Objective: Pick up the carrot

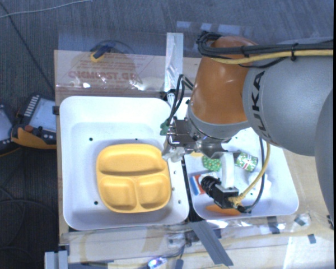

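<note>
Camera view: the arm's hand hangs over the inner edge of the right bin, beside the yellow plate in the left bin. Whether it is spread or pressed together cannot be told. An orange sliver, likely the carrot, lies partly hidden by the right bin's lower wall. A clean pick probably means shifting over it, then descending astride it.

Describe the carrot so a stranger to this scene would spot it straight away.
Find the white bin on the view's right, the one under the grey and orange arm. Along its near wall, toward the bottom of the picture, lies the carrot, partly hidden by the arm's fittings. It is the only orange thing in that bin: its neighbours are a green can and a red-and-blue thing.
</note>
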